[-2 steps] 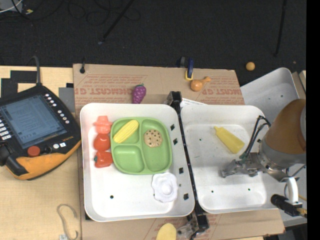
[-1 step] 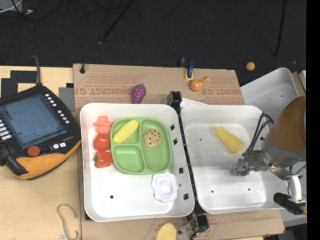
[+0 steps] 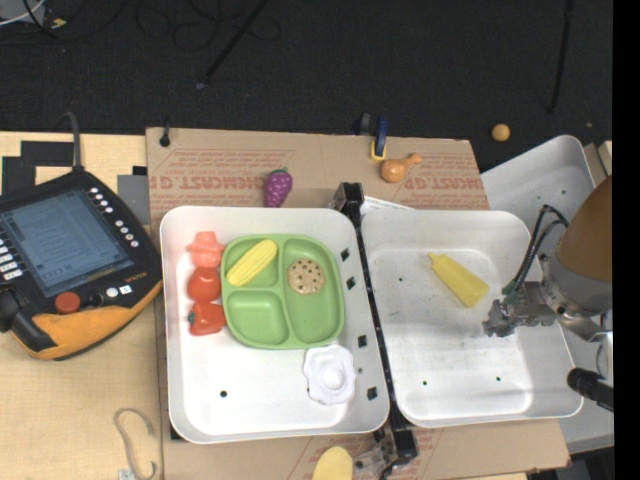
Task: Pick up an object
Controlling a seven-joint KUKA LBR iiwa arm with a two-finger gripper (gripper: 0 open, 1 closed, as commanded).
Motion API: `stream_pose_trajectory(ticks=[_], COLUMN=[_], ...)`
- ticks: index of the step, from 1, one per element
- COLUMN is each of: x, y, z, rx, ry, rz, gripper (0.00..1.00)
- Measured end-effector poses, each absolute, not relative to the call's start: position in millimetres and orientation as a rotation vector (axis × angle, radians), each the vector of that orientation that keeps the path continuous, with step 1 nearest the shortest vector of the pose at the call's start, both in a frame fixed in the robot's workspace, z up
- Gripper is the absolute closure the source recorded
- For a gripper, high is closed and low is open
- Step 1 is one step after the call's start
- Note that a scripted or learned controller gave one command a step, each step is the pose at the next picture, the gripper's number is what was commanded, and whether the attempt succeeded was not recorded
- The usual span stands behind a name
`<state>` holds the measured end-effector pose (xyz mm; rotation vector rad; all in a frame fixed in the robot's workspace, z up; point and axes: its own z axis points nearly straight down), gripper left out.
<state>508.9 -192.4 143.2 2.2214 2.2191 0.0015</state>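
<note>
Over the right-hand shallow white bin (image 3: 500,388), the grey arm's jaws (image 3: 499,321) hang low near the bin's right wall, and whether they are released or clenched cannot be told; the likeliest target, a yellow wedge-shaped plastic toy (image 3: 458,278), lies apart from them toward the bin's upper middle. The step in hand looks like the approach, and the next move calls for shifting over the toy and descending. Around it, the cardboard-covered counter (image 3: 220,163) carries the left white bin (image 3: 260,418) with a green divided plate (image 3: 265,318), beside a black and orange teach pendant (image 3: 65,253).

Right bin (image 3: 455,393) floor lies open apart from a yellow bottle (image 3: 459,278) near its back, while the left bin (image 3: 200,408) is crowded by a green tray (image 3: 283,313) and toys.
</note>
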Motion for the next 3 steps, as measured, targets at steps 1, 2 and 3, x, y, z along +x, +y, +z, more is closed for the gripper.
stream_pose_trajectory(ticks=[1, 2, 3], x=[507.9, 508.3, 534.6], y=[-191, -192, -138], z=[206, 229, 222], rx=[2.220, 2.221, 2.218], ry=[2.219, 2.221, 2.229], rz=[0.003, 0.001, 0.002], gripper=[1.00, 1.00, 1.00])
